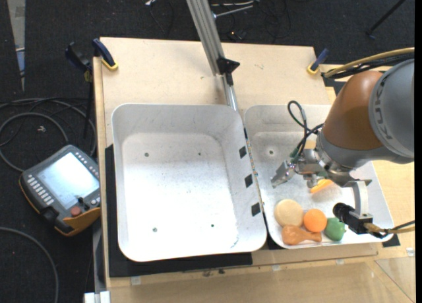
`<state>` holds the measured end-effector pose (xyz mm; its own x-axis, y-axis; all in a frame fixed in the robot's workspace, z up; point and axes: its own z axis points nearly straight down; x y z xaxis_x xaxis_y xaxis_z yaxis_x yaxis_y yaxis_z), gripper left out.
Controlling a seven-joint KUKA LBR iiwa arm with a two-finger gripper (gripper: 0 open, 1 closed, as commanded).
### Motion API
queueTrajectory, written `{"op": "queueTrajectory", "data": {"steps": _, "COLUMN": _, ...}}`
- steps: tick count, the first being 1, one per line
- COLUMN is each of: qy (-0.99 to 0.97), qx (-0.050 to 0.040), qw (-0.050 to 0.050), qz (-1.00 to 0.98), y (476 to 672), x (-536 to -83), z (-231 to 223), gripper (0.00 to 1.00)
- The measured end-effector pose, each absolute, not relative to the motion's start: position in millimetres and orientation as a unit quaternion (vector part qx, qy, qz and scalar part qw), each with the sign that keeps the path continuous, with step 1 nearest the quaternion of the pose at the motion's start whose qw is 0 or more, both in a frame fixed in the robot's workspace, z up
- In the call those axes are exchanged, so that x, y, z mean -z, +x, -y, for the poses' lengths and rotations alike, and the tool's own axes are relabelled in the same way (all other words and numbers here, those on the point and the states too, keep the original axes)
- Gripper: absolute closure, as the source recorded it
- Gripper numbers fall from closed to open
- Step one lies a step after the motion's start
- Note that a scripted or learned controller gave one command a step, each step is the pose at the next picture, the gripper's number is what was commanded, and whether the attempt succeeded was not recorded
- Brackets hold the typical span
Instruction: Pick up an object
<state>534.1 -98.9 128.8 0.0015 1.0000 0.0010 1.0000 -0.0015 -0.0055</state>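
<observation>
A: Where does the arm [369, 117] sit?

B: It reaches in from the right over the right bin [264, 127], its orange band above the wrist. The end effector [285, 175] hangs low above the middle of that bin, near the wall between the two bins.

A: Is it grasping anything?

B: Nothing shows between its fingers. Whether they are spread or clenched cannot be told from this angle.

A: And the objects?

B: They cluster in the near right part of the right bin. A pale round ball [288, 212] lies beside an orange ball [314, 220], with a green piece [335, 229] just right of that. An orange, pear-shaped piece [298, 235] lies in front of the two balls, touching them. A small orange piece [321, 187] peeks out beside the wrist.

A: The left bin [132, 117]?

B: It rests on the counter [171, 70], touching the right bin.
</observation>
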Motion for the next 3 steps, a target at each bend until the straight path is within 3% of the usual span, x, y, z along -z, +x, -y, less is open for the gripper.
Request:
{"op": "queueTrajectory", "data": {"steps": 1, "qy": -0.708, "qx": 0.0003, "qw": 0.000, "qz": 0.707, "y": 535.9, "x": -141.4, "z": 99.2, "gripper": 1.00}}
{"op": "queueTrajectory", "data": {"steps": 3, "qy": -0.706, "qx": 0.0011, "qw": -0.002, "qz": 0.708, "y": 542.9, "x": -234.1, "z": 108.1, "gripper": 1.00}}
